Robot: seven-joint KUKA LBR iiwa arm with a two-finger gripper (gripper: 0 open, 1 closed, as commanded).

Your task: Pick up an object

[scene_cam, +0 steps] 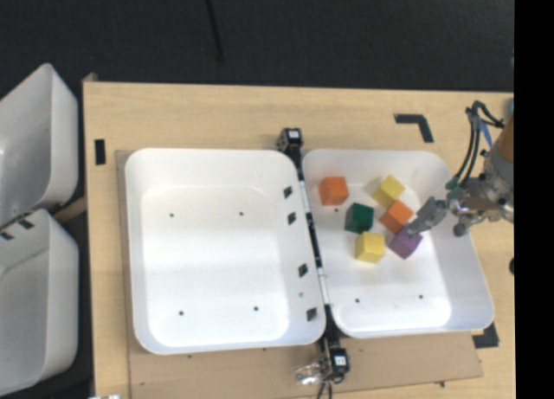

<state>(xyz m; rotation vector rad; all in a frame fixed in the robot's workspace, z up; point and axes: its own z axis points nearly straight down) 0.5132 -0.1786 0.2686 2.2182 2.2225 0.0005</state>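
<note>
We see the arm (495, 176) reaching in from the right edge, its wrist wrapped in looping cables and tilted down toward the left. The gripper (430, 216) stretches out low from it, one grey finger (422, 215) pointing down-left; the view is too coarse for us to judge how its jaws stand

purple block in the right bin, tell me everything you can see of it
The purple block is a small cube, matte and solid-looking, sitting tilted rather than square to the right bin. It lies in the bin's upper right area, at the lower right of the block cluster. An orange block touches it from above; a yellow block sits just to its left. The gripper reaches its upper right corner; whether it grips is unclear.
</note>
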